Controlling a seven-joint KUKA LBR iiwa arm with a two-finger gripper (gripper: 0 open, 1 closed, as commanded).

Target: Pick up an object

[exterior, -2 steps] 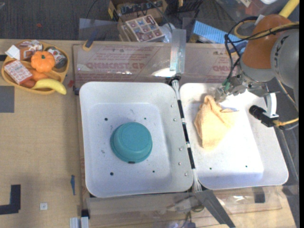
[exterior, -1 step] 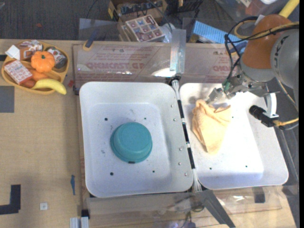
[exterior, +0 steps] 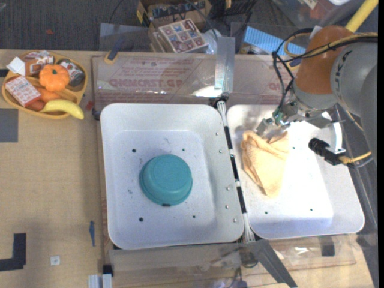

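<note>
Nearby, a round teal plastic bowl (exterior: 166, 179) sits upside down in the left white bin (exterior: 120, 131), well apart from a crumpled yellow-orange cloth (exterior: 264, 159) in the right white bin (exterior: 336, 209). From the right, the grey arm (exterior: 342, 71) slants down; its hand (exterior: 273, 126) touches the cloth's upper edge, grip impossible to tell.

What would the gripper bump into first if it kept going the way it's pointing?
Most likely the yellow cloth. The gripper points down and to the left at the cloth's upper edge in the right bin, and looks to be at or just above it. How much gap is left is hard to judge from above.
</note>
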